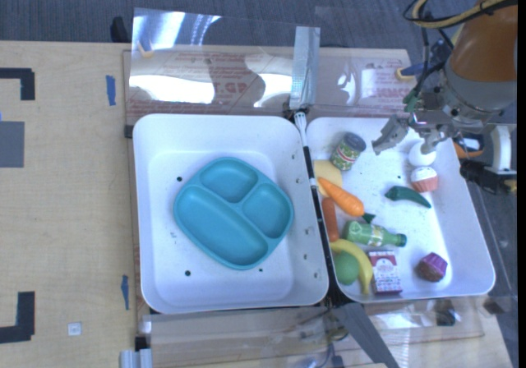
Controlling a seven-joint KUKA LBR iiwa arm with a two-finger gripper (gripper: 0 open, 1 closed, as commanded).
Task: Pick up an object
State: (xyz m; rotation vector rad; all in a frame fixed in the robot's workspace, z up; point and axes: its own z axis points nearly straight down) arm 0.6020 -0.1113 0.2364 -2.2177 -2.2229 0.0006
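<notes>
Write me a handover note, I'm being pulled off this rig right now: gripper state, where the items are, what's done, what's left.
Gripper: fingers spread open, holding nothing, hovering over the far end of the right white bin.
Just below it lies the small white-and-pink cupcake toy; the dark green pepper toy is beside that.
Also in the right bin: green-lidded can, orange carrot, green bottle, red-and-white box, purple round toy.
Left white bin holds the blue divided plate.
Done: nothing picked.
Left: close on one object and lift.
</notes>
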